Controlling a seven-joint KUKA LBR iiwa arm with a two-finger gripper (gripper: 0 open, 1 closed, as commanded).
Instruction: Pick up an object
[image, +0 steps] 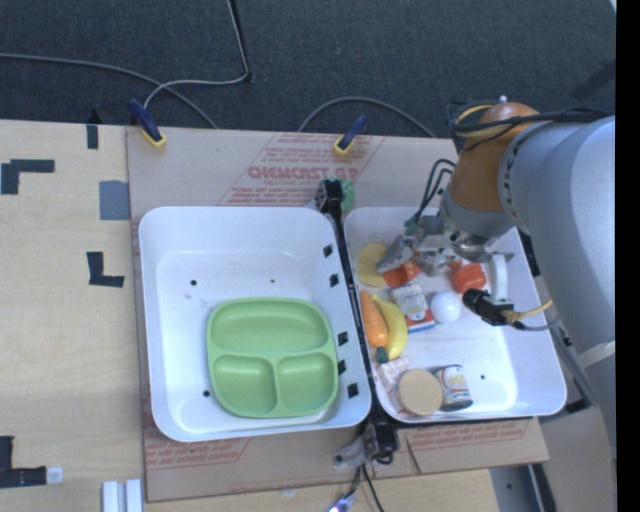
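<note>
Our end effector (432, 252) hangs low over the right bin's (520, 385) far edge; grip state unclear, probably nothing lifted yet.

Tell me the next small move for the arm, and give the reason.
Probably a short, straight descent. The gripper hangs over the upper part of the right bin, just above the orange pieces beside the white ball. Whether anything sits between its fingers cannot be told, so lowering onto that cluster seems the sensible step.
</note>
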